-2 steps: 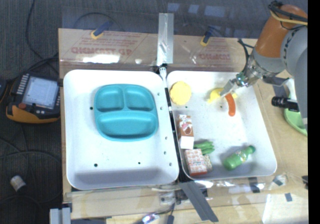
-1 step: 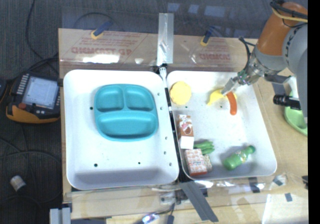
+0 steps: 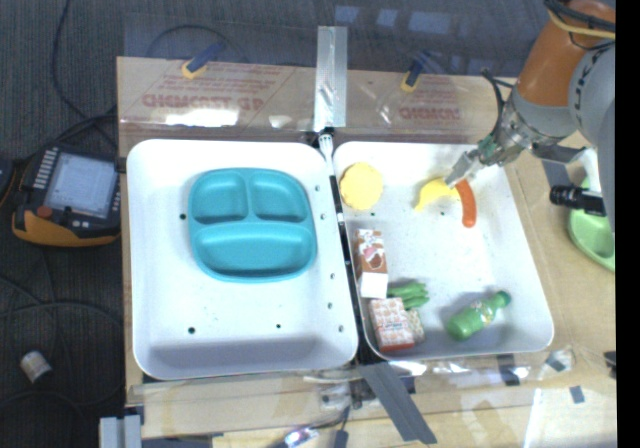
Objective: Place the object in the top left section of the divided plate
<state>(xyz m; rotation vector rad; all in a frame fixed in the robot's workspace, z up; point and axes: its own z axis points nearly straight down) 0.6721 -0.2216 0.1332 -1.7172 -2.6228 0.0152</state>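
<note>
A teal divided plate (image 3: 250, 223) lies in the left bin (image 3: 160, 326), with two small sections at its far side and one large section at its near side. My gripper (image 3: 462, 170) hangs low over the far part of the right bin (image 3: 525, 266). Its tip is just above and right of a small yellow piece (image 3: 431, 194). An orange carrot-like piece (image 3: 467, 205) lies right beside that yellow piece, under the gripper. I see nothing lifted off the bin floor.
The right bin also holds a round yellow item (image 3: 361, 185) at its far left, a small carton (image 3: 371, 258), a red packet (image 3: 392, 325), a green leafy piece (image 3: 407, 291) and a green bottle (image 3: 477, 316). A metal divider (image 3: 331, 76) stands behind the bins.
</note>
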